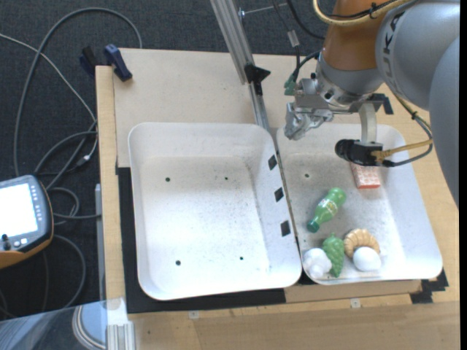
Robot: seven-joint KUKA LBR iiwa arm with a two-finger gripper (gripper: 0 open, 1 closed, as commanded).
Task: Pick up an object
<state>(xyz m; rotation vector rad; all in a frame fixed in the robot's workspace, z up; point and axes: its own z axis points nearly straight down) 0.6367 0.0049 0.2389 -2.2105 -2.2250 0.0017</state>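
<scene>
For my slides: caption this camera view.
KUKA arm's gripper hovers over the right bin holding a green bottle and small toys.

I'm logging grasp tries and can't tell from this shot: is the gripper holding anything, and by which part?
Nothing shows between the jaws of the gripper; it hangs over the right bin's far left corner, apart from the green bottle.
</scene>
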